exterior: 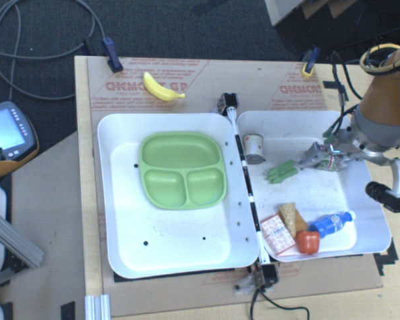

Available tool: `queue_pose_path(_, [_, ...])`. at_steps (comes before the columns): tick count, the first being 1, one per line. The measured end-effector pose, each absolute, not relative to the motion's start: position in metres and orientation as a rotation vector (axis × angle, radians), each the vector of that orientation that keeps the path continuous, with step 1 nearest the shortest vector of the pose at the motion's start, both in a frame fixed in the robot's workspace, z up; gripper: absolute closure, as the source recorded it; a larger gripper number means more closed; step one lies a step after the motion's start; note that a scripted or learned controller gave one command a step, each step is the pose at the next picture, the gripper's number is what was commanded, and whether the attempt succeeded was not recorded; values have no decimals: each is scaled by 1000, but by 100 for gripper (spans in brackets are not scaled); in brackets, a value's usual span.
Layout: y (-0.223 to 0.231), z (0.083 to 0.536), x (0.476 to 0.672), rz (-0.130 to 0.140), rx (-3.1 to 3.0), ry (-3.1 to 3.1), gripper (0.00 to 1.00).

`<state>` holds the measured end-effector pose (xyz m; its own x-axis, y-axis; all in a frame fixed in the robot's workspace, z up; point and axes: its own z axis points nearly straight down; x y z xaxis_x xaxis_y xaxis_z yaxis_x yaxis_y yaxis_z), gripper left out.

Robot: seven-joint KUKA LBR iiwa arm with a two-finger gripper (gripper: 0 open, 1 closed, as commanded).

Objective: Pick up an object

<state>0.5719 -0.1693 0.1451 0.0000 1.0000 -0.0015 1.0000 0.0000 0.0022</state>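
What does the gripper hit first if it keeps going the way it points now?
Most likely the green vegetable toy. The gripper points toward the view's left, low in the right bin, and the toy lies just ahead of its tips. Depth is hard to judge, so it could pass above.

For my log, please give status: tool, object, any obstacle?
Tool low in right bin, fingers unclear. Tip beside green object; contact not confirmed. Metal can close by, apart from it.
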Motion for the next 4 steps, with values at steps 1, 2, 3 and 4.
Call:
queue_pose_path(1, [-202,96,614,-1,2221,2223,0])
queue_pose_path(2, [-175,213,555,1,2219,2221,0])
queue_pose_path(3, [-97,143,511,-1,2222,2224,0])
queue_pose_path(4, [-104,84,499,-1,2223,2222,0])
